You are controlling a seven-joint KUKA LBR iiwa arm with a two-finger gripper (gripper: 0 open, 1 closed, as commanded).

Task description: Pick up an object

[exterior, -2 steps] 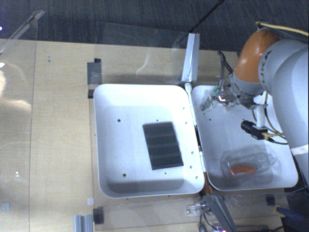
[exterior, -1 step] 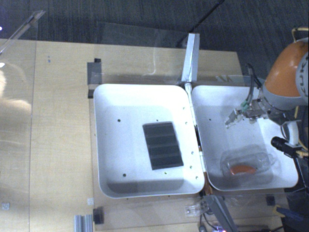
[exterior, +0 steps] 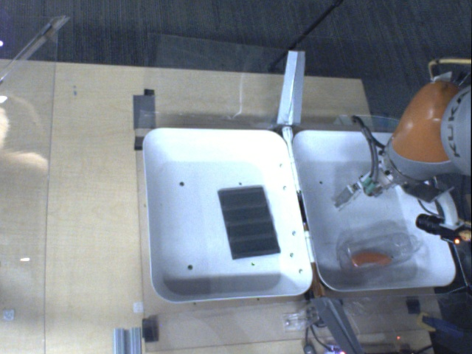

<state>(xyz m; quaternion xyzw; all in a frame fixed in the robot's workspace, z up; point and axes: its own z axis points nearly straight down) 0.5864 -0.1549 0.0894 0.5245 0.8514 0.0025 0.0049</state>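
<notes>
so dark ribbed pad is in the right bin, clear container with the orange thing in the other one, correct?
Not quite. The camera view shows the pad in the left bin. The clear container with the orange thing is in the right bin, near the gripper.

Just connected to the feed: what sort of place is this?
Likely a robotics lab bench: two shallow white bins on a pale wooden bench, with a grey, orange-banded arm reaching in.

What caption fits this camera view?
Robot gripper hovers in the right bin above a clear orange-tipped object.
</notes>
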